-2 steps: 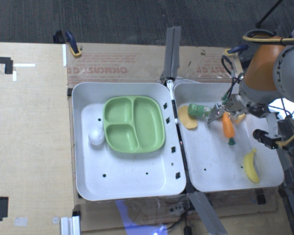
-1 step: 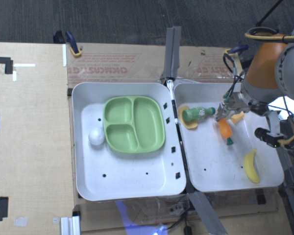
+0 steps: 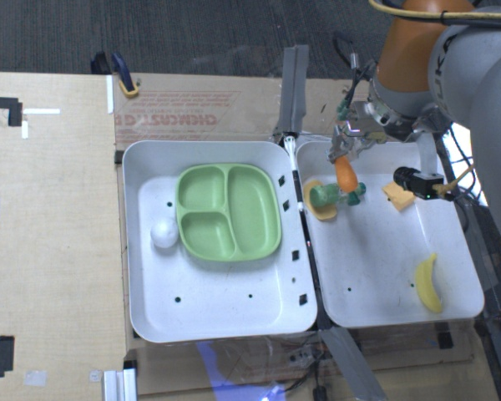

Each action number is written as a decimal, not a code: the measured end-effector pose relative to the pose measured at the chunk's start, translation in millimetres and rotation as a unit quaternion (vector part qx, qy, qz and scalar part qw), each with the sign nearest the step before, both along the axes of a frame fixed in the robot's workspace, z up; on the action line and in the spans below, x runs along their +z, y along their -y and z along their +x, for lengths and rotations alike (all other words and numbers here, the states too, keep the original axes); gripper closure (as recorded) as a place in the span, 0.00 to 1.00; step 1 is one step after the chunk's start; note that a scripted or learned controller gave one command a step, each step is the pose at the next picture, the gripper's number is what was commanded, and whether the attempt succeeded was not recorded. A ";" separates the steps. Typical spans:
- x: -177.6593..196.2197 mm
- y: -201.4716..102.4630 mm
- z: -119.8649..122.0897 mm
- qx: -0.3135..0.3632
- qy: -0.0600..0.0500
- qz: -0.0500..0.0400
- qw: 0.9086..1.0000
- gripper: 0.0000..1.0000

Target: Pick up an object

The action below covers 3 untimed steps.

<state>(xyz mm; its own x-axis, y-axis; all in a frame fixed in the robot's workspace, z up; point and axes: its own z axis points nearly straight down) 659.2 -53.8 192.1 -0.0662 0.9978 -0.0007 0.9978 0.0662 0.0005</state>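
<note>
Hanging over the right bin (image 3: 451,224) near its back-left corner, your end effector (image 3: 344,150) sits just above a carrot (image 3: 345,175), which looks pinched by its upper end between the fingers, though the contact is too small to confirm. The carrot tilts down onto a green piece (image 3: 325,195) lying on a yellow slice (image 3: 317,210), so it probably isn't lifted free yet. Spare targets lie apart: a cheese wedge (image 3: 397,196) and a banana (image 3: 427,285). The left bin (image 3: 142,307) keeps a green tray (image 3: 230,212) and white ball (image 3: 164,235).
</note>
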 end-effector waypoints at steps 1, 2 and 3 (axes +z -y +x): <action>2.2 12.1 -0.6 -0.146 -0.001 -0.001 0.989 1.00; 26.5 -28.6 -55.2 -0.181 -0.002 0.000 0.983 1.00; -1.8 -2.1 -34.5 -0.162 -0.002 -0.001 0.987 1.00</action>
